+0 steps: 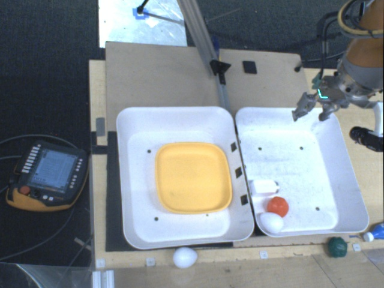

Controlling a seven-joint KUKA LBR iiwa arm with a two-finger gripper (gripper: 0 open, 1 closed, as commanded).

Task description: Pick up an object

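Note:
My gripper (312,111) hangs over the far right corner of the right bin (300,155), its two fingers spread apart with nothing between them. At the near left corner of that bin lie a small red-orange ball (277,206), a white egg-shaped object (271,222) just in front of it, and a white block (263,187) behind it. These three sit close together, well away from the gripper. A yellow square plate (193,176) fills the middle of the left bin (135,161).
Another white egg shape (185,257) lies on the bench in front of the left bin. A dark green ball (336,246) and a blue-white item (373,233) rest off the right bin's near right corner. A control pendant (47,173) sits at far left.

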